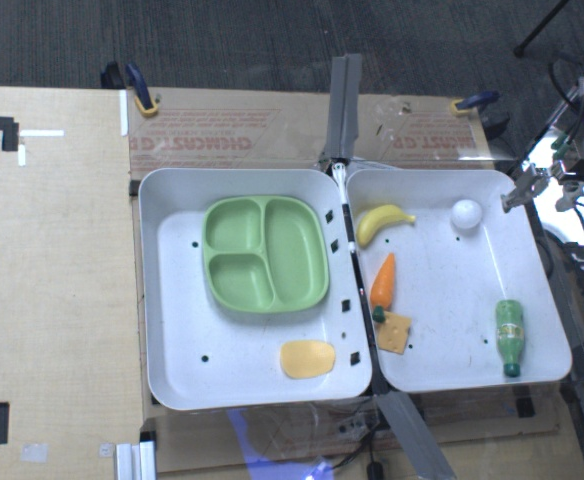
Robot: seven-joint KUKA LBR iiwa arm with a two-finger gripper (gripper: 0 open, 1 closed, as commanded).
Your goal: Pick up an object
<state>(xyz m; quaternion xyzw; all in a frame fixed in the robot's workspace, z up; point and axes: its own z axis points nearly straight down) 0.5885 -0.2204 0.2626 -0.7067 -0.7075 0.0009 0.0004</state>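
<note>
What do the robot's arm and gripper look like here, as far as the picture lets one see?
The gripper appears as small grey metal parts at the far right corner of the right bin, blurred against bright glare. Thin dark cables run behind it. Any bands or markings are too blurred to tell.

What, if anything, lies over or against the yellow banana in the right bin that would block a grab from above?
Nothing visible does. The yellow banana lies bare on the right white bin floor near the divider. The orange carrot lies just below it, apart, and the white ball sits well aside.
</note>
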